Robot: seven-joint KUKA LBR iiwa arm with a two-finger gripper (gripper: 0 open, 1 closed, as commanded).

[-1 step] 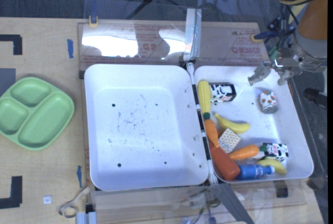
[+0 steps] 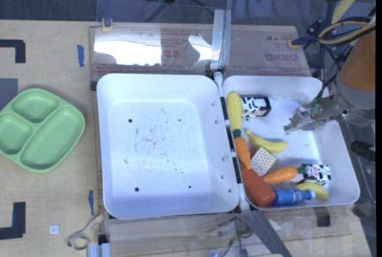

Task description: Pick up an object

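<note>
My gripper point(image 2: 300, 121) hangs over the upper right part of the right bin point(image 2: 349, 160), above bare white floor. It is apart from every object. Left of it lie a black-and-white cow-print carton point(image 2: 257, 106) and a yellow corn cob point(image 2: 234, 110). Below it, toward the front of the bin, lie a yellow banana point(image 2: 269, 144), a tan waffle square point(image 2: 262, 161), an orange carrot point(image 2: 280, 175), a red-orange bottle point(image 2: 255, 185), a blue bottle point(image 2: 292, 197), a second cow-print carton point(image 2: 316, 173) and another yellow piece point(image 2: 318, 192).
The left bin point(image 2: 160, 139) sits beside the right one, with a ridge between them. A green divided plate point(image 2: 39, 129) rests on the wooden bench at far left. Clear panels stand behind both bins. Cables and the arm's orange band crowd the right edge.
</note>
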